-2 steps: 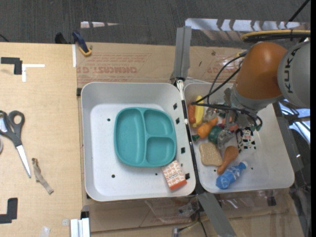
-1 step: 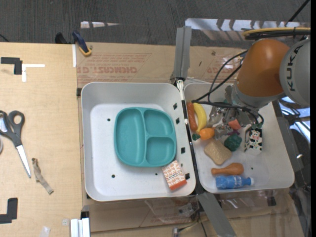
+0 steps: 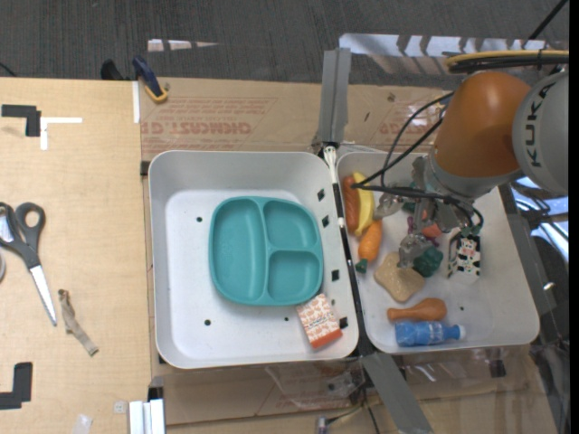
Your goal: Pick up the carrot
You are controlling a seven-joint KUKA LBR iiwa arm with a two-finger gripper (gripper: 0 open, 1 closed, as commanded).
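Blue bottle [image 3: 428,334] lies at the right bin's [image 3: 507,328] front edge; farther back the carrot [image 3: 369,240] rests by the divider, untouched, while the gripper [image 3: 414,247] hovers just beside it, seemingly closed on nothing

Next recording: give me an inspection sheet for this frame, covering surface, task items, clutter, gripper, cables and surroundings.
Surface: two shallow white bins side by side, left bin and right bin, on a cardboard-covered bench.
Task items: carrot lies in the right bin near the divider, beside a banana; nothing grips it.
Clutter: teal divided plate and a small snack packet in the left bin; bread slice, cow figure, orange drumstick-shaped toy and blue bottle in the right bin.
Gripper: gripper low over the right bin's middle, right of the carrot; finger state unclear.
Cables: black cables loop beside the wrist.
Surroundings: scissors on the wooden table at left.
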